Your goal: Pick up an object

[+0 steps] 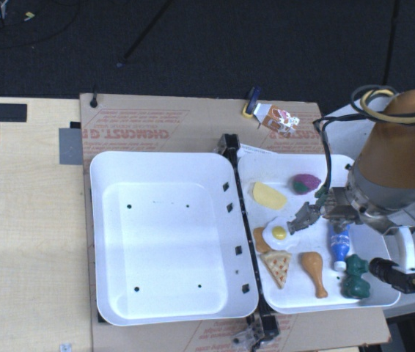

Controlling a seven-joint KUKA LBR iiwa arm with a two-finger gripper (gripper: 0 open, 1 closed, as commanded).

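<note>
Reaching: the grey arm [383,160] with its orange band comes in from the right and leans over the right bin [369,299].
Pincer: the pincer [300,221] hangs low over the middle of the right bin, its dark fingers pointing left toward the fried egg; whether they are spread or closed cannot be told, and nothing shows between them.
Fried egg: the toy fried egg [276,234], white with a yellow yolk, lies just left of and below the fingertips, near the bin's left wall.
Yellow piece: a pale yellow toy piece [269,195] lies above the egg, apart from the pincer.
Purple piece: a small purple toy [305,182] sits toward the far side of the bin, right of the yellow piece.
Pizza slice: a toy pizza slice [278,266] lies just below the egg, touching or nearly touching it.
Drumstick: a brown toy drumstick [314,272] lies right of the slice, its thin end pointing toward the near rim.
Bottle: a small blue and white bottle [340,245] lies under the wrist, right of the drumstick.
Green toy: a dark green figure [355,277] rests near the bin's near right corner.
Left bin: the left bin [108,196] sits beside the right one, their walls touching along the clips.
Table: both bins rest on a cardboard sheet [156,127] on the table [24,233].
</note>
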